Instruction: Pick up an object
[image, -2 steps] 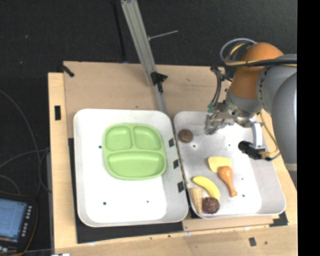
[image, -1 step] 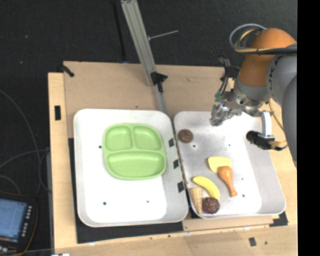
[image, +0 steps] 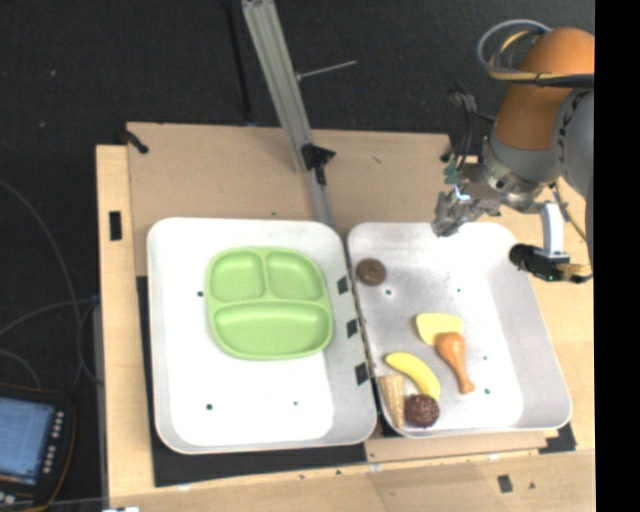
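Note:
My gripper (image: 449, 219) hangs over the far edge of the right bin (image: 520, 300), with nothing seen between its fingers. In that bin lie a brown round cookie (image: 371, 271) near the far left, a yellow wedge (image: 437, 326), an orange drumstick (image: 455, 358), a yellow banana (image: 414, 372), and a dark chocolate ball (image: 422, 410) beside a tan cone (image: 392, 398) at the near left corner. All of these sit well below and in front of the gripper.
The left bin (image: 180, 400) holds a green divided plate (image: 269, 303). A grey metal pole (image: 285, 95) slants up from between the bins at the back. A black fitting (image: 540, 262) sits at the right bin's right rim.

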